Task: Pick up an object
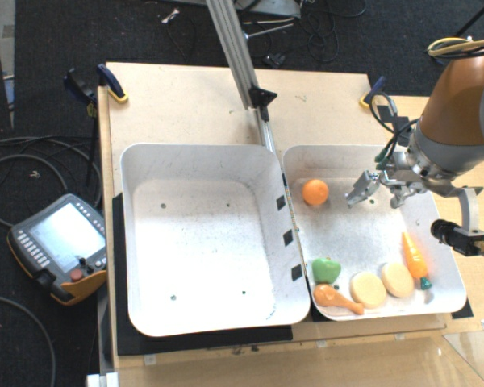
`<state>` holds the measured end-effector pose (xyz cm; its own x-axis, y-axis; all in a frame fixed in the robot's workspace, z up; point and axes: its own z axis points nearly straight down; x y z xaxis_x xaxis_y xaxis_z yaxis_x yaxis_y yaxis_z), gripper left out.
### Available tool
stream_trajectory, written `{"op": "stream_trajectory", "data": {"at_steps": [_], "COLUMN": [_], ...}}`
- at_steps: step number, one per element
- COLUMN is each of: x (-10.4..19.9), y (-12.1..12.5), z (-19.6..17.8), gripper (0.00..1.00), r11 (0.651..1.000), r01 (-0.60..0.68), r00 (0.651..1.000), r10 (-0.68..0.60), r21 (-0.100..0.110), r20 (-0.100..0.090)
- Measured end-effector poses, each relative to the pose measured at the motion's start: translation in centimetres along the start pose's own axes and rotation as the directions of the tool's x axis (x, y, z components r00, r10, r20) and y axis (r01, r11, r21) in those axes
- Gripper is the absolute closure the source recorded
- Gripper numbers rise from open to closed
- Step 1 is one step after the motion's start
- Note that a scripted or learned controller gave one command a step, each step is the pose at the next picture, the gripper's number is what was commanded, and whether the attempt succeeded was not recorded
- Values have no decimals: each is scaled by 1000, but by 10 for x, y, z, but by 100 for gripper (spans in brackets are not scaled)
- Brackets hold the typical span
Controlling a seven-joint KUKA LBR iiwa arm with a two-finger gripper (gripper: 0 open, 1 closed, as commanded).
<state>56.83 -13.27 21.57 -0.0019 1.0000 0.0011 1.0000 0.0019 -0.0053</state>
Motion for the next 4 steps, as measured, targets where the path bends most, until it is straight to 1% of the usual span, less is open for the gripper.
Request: {"op": "stream_trajectory", "data": {"at_steps": [1,2,3,4], "x": [0,-5,-9,-8], "y": [1,-1,7,7], "z": [-3,42,96,122], "gripper": [0,0,0,0], "r11": [1000,1000,1000,1000], "r01": [-2,-3,-3,-2], "r00": [1000,1000,1000,1000], "r10": [2,3,3,2], "r21": [-5,-1,0,-4], "r20": [1,1,1,1]}}
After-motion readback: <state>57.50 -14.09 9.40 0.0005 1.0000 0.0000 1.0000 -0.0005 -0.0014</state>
